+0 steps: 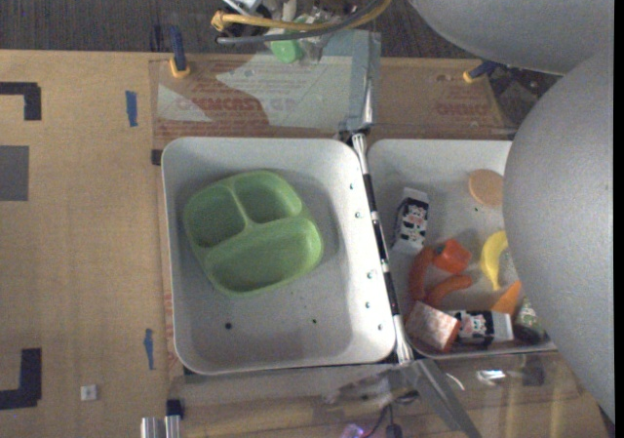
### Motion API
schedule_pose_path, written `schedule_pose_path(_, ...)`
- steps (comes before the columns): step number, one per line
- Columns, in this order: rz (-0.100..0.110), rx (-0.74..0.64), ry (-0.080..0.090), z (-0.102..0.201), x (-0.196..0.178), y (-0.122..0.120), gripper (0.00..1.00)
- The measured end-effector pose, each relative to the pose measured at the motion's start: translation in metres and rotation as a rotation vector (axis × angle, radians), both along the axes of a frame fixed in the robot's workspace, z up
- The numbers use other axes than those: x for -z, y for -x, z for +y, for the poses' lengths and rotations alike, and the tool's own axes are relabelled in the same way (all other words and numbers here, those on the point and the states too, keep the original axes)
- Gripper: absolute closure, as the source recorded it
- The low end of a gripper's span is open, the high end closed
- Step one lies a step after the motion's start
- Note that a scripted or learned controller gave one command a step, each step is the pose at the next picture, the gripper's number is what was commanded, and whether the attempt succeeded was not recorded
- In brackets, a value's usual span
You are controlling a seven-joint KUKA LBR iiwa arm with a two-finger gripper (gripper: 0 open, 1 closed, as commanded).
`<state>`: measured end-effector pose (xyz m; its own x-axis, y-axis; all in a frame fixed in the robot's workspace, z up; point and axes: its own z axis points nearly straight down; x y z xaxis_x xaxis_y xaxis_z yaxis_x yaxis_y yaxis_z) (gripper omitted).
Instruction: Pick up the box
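1. A small box (411, 219), white with black markings, lies in the upper left part of the right bin (390, 161), close to the wall that divides the two bins and apart from the other items.
2. Below it in the same bin sit an orange-red block (451, 256), two reddish sausage-shaped pieces (420, 273), a yellow banana-shaped piece (494, 258) and a pale peach disc (485, 188) near the top.
3. Along the bin's lower edge rest a pink-red packet (434, 326) and, just beside it, a second small carton with black and white print (480, 327); a dark item beyond that is partly hidden.
4. The left bin (180, 329) holds a green compartment tray (253, 230), set at a tilt toward its upper left.
5. The grey arm (565, 260) fills the right of the scene, covering the right bin's far side.
6. The gripper (289, 36) appears at the top, beyond the bins, above a clear sheet (263, 95) on the cardboard-covered bench (78, 231); a green object (284, 50) sits at its tip, but whether the fingers are apart or together cannot be told.
7. Yellow cable (253, 24) loops around the gripper's body.
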<state>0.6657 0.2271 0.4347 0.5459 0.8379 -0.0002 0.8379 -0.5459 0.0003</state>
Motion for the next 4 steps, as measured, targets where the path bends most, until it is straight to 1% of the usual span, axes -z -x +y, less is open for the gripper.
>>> schedule_pose_path(1,0.004,-0.013,0.000,-0.049,0.000,-0.001,1.00)
schedule_pose_path(2,-0.002,-0.229,0.000,-0.002,0.000,-0.001,1.00)
schedule_pose_path(3,-0.002,-0.232,0.000,-0.001,0.000,-0.001,1.00)
schedule_pose_path(4,-0.001,-0.276,0.000,-0.001,0.000,0.000,1.00)
